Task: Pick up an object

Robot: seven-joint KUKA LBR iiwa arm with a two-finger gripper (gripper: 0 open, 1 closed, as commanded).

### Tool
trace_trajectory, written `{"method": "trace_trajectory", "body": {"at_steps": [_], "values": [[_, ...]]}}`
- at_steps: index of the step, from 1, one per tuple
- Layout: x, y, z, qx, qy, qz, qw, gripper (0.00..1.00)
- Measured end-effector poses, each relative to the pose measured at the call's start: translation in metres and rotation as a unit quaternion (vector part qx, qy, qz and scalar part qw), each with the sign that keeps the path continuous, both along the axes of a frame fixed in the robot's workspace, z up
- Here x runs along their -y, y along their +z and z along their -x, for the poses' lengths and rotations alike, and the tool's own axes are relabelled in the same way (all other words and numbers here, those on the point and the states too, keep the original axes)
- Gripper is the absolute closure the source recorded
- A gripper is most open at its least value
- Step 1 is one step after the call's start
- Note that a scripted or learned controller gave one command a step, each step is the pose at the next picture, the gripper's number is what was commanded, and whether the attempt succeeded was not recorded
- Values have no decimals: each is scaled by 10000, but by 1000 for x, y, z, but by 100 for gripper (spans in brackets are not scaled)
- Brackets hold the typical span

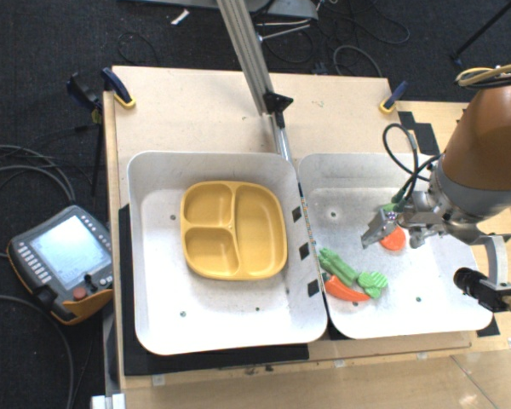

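An orange carrot-shaped toy (345, 292) and a green pea-pod toy (351, 273) are seen touching just left of the gripper (392, 231), inside the right bin (434, 313). A small orange-red piece (394, 240) is seen at the gripper; whether it is held cannot be told. A yellow divided tray (235, 230) is set well left.

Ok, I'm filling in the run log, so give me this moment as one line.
hand: over right bin, beside orange piece | green toy, orange toy: right bin | yellow tray: left bin

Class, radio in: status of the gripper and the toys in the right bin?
Gripper low in right bin, at orange piece. Grasp unconfirmed. Green and orange toys lie apart, near divider.
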State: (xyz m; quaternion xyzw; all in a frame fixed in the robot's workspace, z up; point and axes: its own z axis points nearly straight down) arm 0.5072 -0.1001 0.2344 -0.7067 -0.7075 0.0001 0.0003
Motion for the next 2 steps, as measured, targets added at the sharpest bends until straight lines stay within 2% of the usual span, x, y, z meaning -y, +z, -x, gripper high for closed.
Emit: {"method": "trace_trajectory", "body": {"at_steps": [1,2], "values": [[0,0,0,3,-4,1,10000,0],[7,-60,-4,-28,-14,-1,10000,0]]}}
